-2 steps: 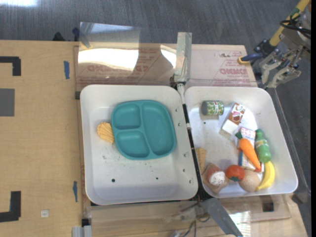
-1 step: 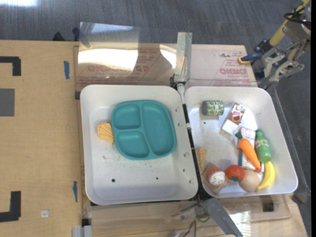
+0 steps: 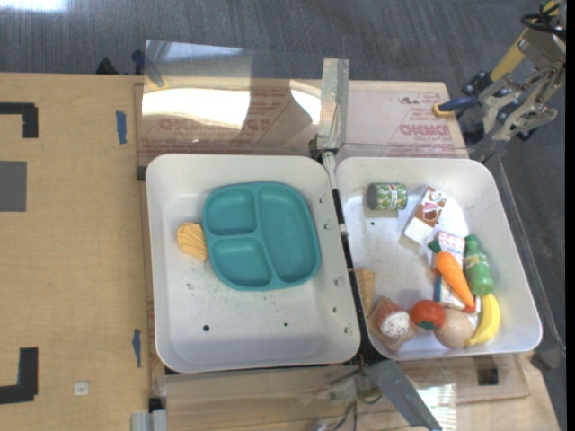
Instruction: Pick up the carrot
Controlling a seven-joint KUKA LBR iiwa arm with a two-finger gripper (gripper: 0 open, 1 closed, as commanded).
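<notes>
Left bin [image 3: 171,330] holds teal divided plate [image 3: 260,235] w/ scallop shell [image 3: 191,239] at its left edge. Right bin [image 3: 386,241]: carrot [image 3: 454,282] lies aslant btwn banana [image 3: 488,321] and tomato [image 3: 429,313]. End effector [image 3: 528,88] top right, well apart from bins; open/closed can't tell.

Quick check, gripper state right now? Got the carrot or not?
Gripper: up at the top right, outside the bins; open or shut cannot be told.
Carrot: lies in the right bin, not held.
</notes>
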